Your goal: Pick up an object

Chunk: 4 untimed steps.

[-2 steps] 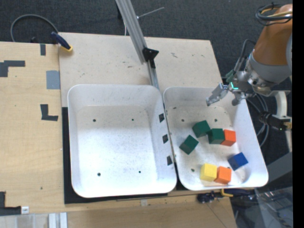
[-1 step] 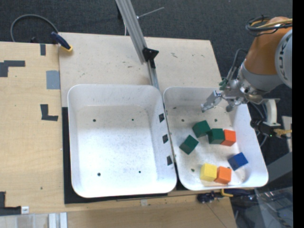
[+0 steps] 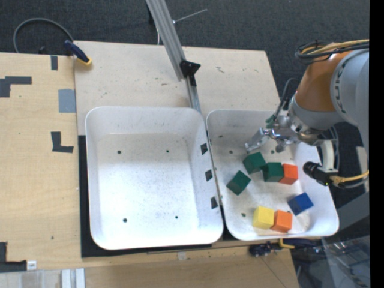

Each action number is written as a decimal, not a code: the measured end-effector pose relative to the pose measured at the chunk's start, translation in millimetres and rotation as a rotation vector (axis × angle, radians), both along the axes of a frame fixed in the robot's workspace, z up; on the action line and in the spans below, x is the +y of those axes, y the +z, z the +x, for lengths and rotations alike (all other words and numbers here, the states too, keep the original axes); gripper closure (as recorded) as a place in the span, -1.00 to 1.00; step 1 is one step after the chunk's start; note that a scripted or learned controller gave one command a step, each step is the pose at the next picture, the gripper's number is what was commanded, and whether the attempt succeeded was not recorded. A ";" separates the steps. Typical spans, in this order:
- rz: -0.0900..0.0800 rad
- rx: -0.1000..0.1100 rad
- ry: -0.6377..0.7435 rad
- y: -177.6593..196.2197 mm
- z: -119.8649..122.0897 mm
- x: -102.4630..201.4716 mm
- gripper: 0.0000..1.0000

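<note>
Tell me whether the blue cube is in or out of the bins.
In. The blue cube lies inside the right bin, near its right wall.

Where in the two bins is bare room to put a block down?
The left bin has bare floor from wall to wall. In the right bin, a free strip lies along its left wall. The middle is crowded with green blocks, and the hand hangs above.

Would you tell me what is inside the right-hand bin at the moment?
The right bin holds three green blocks, two orange, one yellow, one blue. The gripper covers part of its floor.
</note>
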State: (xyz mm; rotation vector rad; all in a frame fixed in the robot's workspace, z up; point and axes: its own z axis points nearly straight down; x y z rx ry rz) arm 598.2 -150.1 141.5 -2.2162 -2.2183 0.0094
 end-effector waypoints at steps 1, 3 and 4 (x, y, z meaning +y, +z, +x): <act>0.001 -0.008 -0.001 -50.8 0.4 1.0 -1.00; -0.001 -0.012 0.000 15.0 5.0 -7.3 1.00; -0.001 -0.013 0.001 76.9 9.8 -3.2 1.00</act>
